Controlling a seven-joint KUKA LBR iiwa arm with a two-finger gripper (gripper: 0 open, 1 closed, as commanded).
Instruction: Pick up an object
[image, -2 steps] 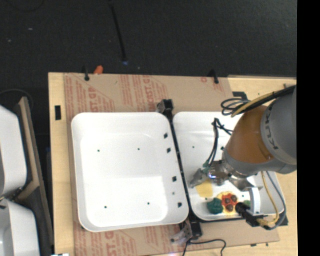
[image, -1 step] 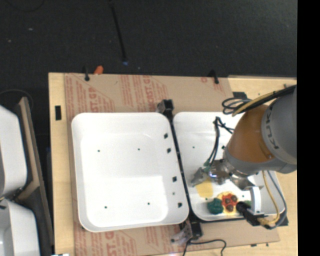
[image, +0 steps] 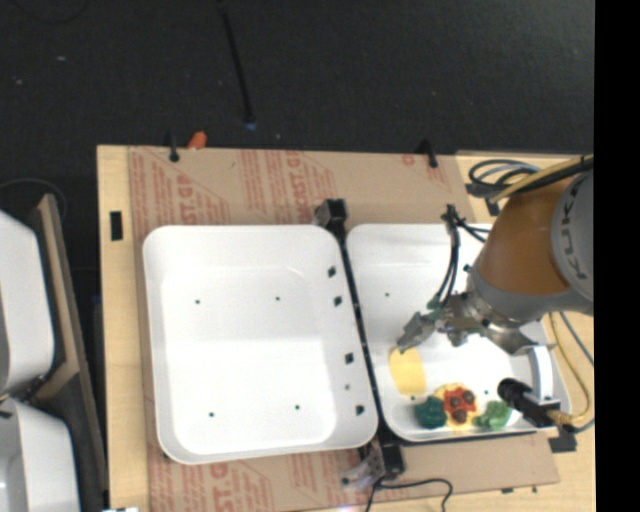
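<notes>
Jaws poised over the yellow block

We see the gripper (image: 408, 338), its jaws spread and holding nothing, just above the yellow block (image: 407, 373) in the right bin (image: 390, 255); the block lies directly toward the near rim, green and red toys (image: 458, 407) beyond.

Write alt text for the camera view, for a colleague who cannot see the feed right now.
The grey and orange arm's tool hangs just above a pale yellow block in the right white bin. Small green, teal and red-and-yellow toys cluster along that bin's near edge. The left white bin sits alongside.
</notes>
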